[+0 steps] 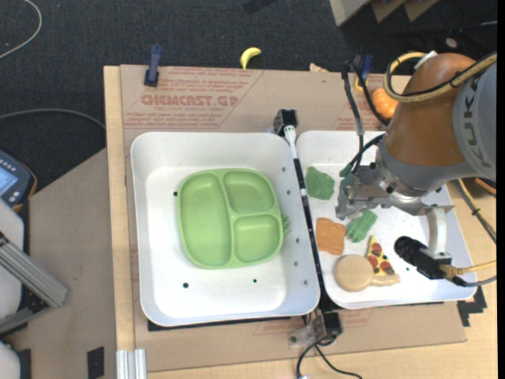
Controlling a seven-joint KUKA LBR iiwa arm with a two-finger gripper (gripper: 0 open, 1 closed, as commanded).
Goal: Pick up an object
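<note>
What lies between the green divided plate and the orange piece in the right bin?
In the camera view, the two bins' adjoining rims lie between the green divided plate and the orange piece.

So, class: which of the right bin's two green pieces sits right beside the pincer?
The lower green piece, touching the pincer; the other green piece lies apart, upper-left.

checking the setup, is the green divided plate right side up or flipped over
Right side up: the green divided plate lies flat in the left bin, its three compartments facing up.

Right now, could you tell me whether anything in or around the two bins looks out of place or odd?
One thing stands out: a small yellow banana-shaped piece lies outside both bins, at the far edge of the cardboard sheet. The green divided plate sits flat in the left bin, and the toy foods lie in the right bin.
</note>
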